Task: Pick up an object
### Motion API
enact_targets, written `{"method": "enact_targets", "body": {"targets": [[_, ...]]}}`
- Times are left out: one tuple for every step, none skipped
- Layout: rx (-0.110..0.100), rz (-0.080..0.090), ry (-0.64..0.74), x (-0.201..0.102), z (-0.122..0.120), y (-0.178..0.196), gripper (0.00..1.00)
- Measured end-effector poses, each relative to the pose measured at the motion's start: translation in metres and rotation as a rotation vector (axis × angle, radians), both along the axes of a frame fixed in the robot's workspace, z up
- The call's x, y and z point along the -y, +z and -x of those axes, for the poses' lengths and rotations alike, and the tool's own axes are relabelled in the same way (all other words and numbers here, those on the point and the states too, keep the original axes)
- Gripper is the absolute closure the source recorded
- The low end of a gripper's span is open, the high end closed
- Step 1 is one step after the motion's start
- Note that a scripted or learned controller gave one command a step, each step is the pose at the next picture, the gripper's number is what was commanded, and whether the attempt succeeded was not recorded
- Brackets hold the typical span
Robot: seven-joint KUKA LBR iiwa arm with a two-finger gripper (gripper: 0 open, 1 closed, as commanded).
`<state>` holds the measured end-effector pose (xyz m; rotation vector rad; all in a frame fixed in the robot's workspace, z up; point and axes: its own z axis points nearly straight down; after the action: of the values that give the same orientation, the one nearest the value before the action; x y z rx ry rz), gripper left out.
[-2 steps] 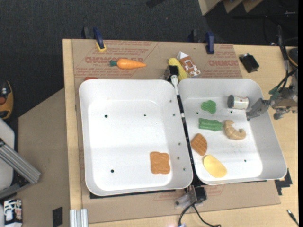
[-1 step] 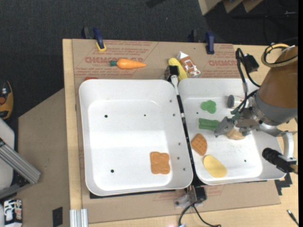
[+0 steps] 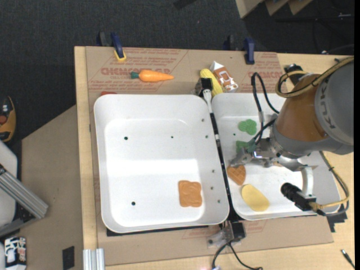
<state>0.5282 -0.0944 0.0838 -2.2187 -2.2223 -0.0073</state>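
Orange waffle piece partly hidden under gripper; grip state can't tell, right bin.

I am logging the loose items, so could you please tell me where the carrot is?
The carrot lies on the cardboard outside the bins, just beyond the left bin's far rim, left of the banana.

Two white bins sit side by side on the table. The left bin holds an orange waffle-like piece near its front right corner. In the right bin, the tool is low over a green piece, with a green leaf shape, an orange piece and a yellow chip-like piece nearby. A toy carrot lies on the table behind the bins.
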Motion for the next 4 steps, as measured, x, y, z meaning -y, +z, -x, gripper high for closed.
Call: {"method": "enact_targets", "body": {"targets": [[0.007,0.007,0.001,-0.002,-0.048,0.005,0.0],[0.008,0.006,0.001,0.001,-0.106,0.006,0.0],[0.011,0.003,-0.003,0.012,-0.091,0.007,0.0],[0.007,0.003,0.0,0.027,-0.111,0.006,0.0]]}}
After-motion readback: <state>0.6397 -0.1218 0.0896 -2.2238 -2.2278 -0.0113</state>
